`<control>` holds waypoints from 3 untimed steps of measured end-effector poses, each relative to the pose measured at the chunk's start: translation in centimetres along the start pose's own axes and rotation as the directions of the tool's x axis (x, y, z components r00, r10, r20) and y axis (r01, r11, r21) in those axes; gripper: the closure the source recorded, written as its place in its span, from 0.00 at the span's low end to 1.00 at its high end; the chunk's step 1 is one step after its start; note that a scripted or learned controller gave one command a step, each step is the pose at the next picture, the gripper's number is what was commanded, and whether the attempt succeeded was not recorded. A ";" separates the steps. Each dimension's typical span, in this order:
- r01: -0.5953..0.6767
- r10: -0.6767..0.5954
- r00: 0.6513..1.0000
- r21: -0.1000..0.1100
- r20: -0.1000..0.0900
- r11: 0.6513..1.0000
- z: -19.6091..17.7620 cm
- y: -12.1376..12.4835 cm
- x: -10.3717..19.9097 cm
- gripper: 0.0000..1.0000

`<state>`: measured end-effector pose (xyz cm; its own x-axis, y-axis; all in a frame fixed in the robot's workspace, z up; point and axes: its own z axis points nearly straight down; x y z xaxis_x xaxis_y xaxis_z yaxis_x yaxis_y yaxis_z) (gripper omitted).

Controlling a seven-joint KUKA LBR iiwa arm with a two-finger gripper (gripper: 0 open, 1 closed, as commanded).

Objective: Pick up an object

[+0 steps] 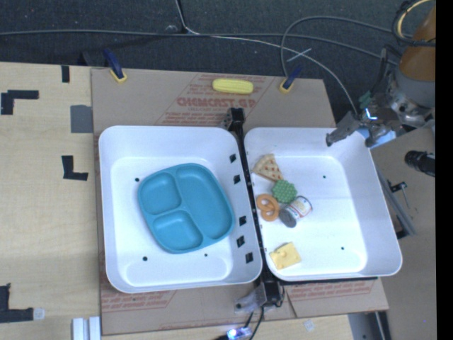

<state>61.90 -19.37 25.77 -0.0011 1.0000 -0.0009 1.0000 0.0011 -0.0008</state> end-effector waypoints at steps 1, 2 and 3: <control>0.000 0.000 1.000 0.006 -0.001 1.000 6.4 -0.4 0.0 0.00; -0.001 0.001 1.000 0.005 0.000 1.000 11.6 -0.7 -0.9 0.00; 0.001 -0.001 1.000 0.004 0.000 1.000 16.9 -0.8 -0.8 0.00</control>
<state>61.13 -20.22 8.83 -0.0017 1.0000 -0.0011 1.0000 0.0017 -0.0047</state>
